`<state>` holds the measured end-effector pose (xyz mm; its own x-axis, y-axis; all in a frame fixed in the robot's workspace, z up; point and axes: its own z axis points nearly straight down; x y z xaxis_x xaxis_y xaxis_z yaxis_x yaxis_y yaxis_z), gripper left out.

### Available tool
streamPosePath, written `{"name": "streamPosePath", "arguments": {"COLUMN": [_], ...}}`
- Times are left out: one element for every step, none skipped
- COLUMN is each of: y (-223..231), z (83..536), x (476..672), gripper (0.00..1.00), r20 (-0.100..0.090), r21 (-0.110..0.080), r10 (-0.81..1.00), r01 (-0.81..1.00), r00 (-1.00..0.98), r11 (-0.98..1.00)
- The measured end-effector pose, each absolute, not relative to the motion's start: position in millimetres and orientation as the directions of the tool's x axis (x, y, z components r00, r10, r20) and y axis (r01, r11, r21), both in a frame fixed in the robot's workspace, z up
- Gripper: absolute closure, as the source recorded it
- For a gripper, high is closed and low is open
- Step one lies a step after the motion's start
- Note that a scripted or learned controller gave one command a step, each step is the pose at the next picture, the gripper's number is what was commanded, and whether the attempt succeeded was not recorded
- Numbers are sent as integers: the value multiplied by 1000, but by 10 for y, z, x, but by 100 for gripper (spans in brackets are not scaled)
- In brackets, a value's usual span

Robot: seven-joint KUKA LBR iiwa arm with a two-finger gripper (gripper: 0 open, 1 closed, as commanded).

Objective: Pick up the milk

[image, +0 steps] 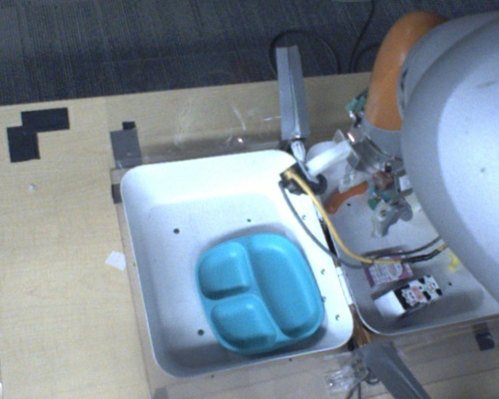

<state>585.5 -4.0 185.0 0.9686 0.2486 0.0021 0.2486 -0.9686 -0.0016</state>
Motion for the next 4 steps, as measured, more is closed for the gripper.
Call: {"name": "streamPosePath", "arguments": {"y": [-483, 281, 200, -167], "z": [1848, 1848, 4293, 2737], "x": [5003, 5724, 5084, 4875], "gripper": [0, 0, 0, 0], "r20": [3, 3, 5, 1], "r21": [-1, -1, 0, 0], "r10": [224, 263, 348, 602], "r01": [224, 263, 348, 602], "r00": [974, 965, 937, 798], "r11": [-974, -965, -937, -798]}}
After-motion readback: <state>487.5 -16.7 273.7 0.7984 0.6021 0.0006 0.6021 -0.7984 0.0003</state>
